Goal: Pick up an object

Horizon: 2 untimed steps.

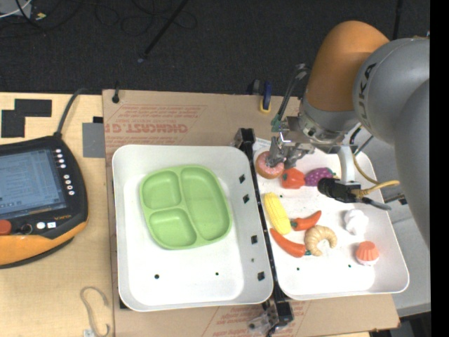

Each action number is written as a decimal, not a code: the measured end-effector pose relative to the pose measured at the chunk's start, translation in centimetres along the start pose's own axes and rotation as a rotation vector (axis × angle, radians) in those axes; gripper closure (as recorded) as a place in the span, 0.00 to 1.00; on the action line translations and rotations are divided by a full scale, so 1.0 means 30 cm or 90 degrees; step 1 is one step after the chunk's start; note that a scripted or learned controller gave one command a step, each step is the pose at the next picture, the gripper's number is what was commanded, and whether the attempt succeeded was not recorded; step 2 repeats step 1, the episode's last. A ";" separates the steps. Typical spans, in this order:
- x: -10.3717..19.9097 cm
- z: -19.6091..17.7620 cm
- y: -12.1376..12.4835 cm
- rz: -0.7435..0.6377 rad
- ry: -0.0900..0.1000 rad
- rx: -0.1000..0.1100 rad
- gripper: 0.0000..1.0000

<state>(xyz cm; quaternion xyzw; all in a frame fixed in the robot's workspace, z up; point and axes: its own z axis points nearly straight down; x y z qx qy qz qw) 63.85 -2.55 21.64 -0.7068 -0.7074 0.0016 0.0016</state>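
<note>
My gripper (280, 152) hangs over the far left corner of the right bin (390, 281), right above a pink donut (266, 166) and partly covering it. Whether it touches the donut cannot be made out. Beside the donut lie a red tomato (293, 179) and purple grapes (320, 175). Nearer the front are a yellow corn cob (277, 213), a red chili (307, 221), an orange-red pepper (286, 242), a croissant (321, 239), a white garlic bulb (356, 221) and a pink-orange cupcake (366, 253).
The left bin (182, 283) holds a green divided plate (186, 207). A teach pendant (35, 192) lies on the bench at the far left. The grey arm (393, 97) fills the upper right above the right bin.
</note>
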 end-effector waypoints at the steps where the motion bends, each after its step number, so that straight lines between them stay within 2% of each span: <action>1: -0.004 -0.015 0.018 -0.002 0.000 -0.002 1.00; 2: -0.004 -0.015 0.018 -0.002 0.000 -0.002 1.00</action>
